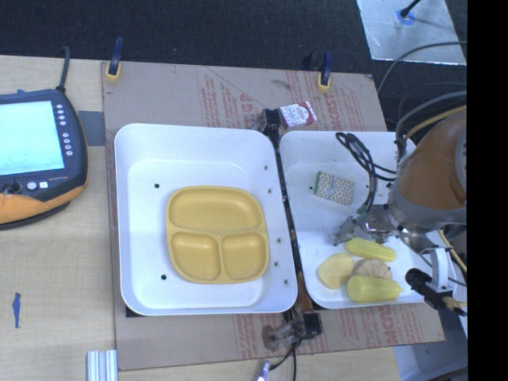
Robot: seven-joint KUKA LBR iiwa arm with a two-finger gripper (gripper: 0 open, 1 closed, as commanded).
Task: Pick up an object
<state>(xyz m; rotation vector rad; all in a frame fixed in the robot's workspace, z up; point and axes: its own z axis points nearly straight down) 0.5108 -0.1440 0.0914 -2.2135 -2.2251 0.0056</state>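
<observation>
Hand (355, 227) low in right bin (317, 145), finger state cannot be told. Yellow banana-like piece (371, 250) lies just right of it, long axis roughly left-right

The arm (432, 173) is seen entering from the 3 o'clock side, its orange band uppermost and the grey wrist below it. The gripper (349, 230) is extended toward 9 o'clock from the wrist and is carried low. Nothing is seen held between its fingers.
</observation>
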